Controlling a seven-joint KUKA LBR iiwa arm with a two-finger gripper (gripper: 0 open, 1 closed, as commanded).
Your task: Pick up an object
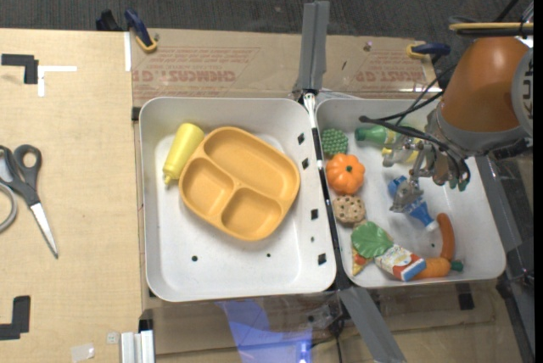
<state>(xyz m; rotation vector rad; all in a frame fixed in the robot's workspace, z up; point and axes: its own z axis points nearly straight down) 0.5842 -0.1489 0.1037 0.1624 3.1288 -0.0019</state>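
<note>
My gripper (406,195) hangs low in the right bin (488,209), under the arm's orange band (485,83). It sits right over a small blue object (421,211), whose blue parts show beside and below it. I cannot tell whether it touches the object. To the left lie an orange pumpkin (345,172), a cookie (348,209) and a green textured piece (334,140). Along the front are a green leaf (371,237), a red and white item (399,262) and an orange sausage-like piece (445,236). A green item (371,133) lies at the back.
The left bin (170,259) holds an orange divided plate (240,181) and a yellow bottle (181,151). Scissors (30,192) lie on the wooden bench at far left. A grey divider bar (314,47) stands behind the bins.
</note>
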